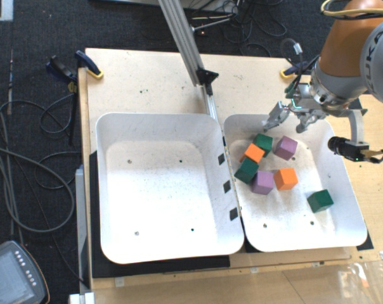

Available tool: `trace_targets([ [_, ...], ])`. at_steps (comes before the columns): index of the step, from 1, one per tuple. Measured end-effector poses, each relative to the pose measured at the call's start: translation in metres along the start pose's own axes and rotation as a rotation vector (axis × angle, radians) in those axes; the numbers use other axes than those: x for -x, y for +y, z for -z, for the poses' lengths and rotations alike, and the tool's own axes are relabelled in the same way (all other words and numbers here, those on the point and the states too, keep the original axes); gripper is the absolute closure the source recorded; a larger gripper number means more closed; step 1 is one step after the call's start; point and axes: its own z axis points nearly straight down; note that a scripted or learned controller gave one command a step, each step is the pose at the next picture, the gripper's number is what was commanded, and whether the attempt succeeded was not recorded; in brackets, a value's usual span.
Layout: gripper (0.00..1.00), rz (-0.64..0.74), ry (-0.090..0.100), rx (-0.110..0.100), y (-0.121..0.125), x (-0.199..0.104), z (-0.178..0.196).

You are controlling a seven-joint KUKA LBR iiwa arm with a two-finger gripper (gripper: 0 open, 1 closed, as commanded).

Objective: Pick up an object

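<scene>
My gripper [289, 121] hangs open over the far end of the right bin [344, 230], with nothing between its two grey fingers. Just below it lies a cluster of cubes: a green cube [263, 143], a purple cube [286, 147], an orange cube [255, 152], a dark green cube [246, 170], a second purple cube [263, 182] and a second orange cube [285, 178]. Another green cube [320, 200] sits apart toward the bin's right side.
The left bin [109, 170] lies beside the right one, with black clips along the shared rim. A slanted metal bar [182, 33] crosses the bench's far side. Clamps sit at the bench's back corners.
</scene>
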Motion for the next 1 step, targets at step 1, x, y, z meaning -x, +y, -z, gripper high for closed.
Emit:
trace_targets([
  [1, 0.0, 0.001, -0.001, 0.005, 0.0009, 0.0001, 0.0029],
])
